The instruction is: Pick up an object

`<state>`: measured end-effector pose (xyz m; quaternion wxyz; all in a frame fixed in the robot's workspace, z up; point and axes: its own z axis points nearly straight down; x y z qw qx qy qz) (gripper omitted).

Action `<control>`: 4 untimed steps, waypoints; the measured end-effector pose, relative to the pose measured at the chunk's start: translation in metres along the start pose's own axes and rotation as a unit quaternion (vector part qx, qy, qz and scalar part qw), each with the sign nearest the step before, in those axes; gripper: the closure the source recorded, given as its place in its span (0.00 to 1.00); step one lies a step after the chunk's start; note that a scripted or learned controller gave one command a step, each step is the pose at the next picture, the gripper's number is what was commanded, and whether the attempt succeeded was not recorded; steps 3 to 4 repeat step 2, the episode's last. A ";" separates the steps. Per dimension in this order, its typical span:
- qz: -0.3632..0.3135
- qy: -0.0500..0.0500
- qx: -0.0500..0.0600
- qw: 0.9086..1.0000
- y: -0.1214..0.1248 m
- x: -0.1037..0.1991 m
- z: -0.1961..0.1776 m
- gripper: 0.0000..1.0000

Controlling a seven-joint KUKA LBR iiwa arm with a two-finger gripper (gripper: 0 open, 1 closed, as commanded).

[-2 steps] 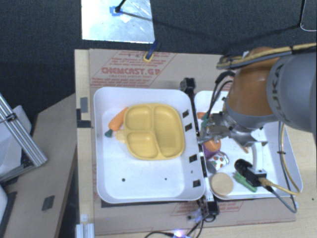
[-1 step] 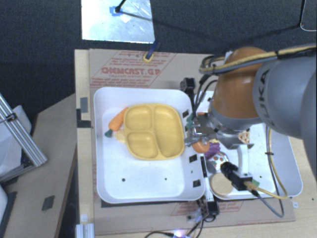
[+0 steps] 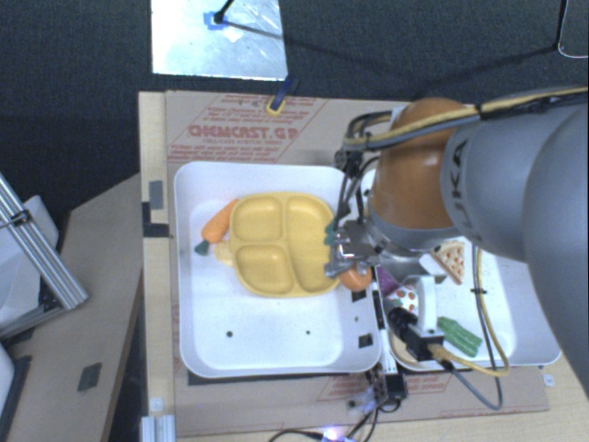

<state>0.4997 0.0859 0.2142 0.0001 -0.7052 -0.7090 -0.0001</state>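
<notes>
A yellow divided plate [image 3: 276, 244] lies in the left white bin [image 3: 267, 339]. An orange toy carrot [image 3: 217, 222] with a green top rests against the plate's left rim. My gripper [image 3: 339, 254] hangs at the plate's right edge, over the wall between the two bins. A small orange object [image 3: 355, 278] sits just below and to the right of it. In the right bin are a pizza slice [image 3: 451, 261], a green object [image 3: 460, 335], a purple piece [image 3: 385, 280] and a white block [image 3: 407, 298]. The arm's orange band and grey body cover most of the right bin.
Both bins sit on a cardboard sheet [image 3: 241, 132]. A shiny square plate [image 3: 219, 24] lies beyond on the dark floor. Cables [image 3: 479, 362] trail across the right bin's near side. A metal frame [image 3: 32, 247] stands at the far left.
</notes>
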 end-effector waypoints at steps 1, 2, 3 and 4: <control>0.000 0.000 -0.001 1.000 -0.002 -0.004 -0.020 1.00; 0.002 0.000 -0.001 1.000 -0.005 -0.012 -0.009 1.00; 0.002 0.000 -0.001 1.000 -0.005 -0.012 -0.009 1.00; 0.002 0.000 -0.001 1.000 -0.005 -0.012 -0.009 1.00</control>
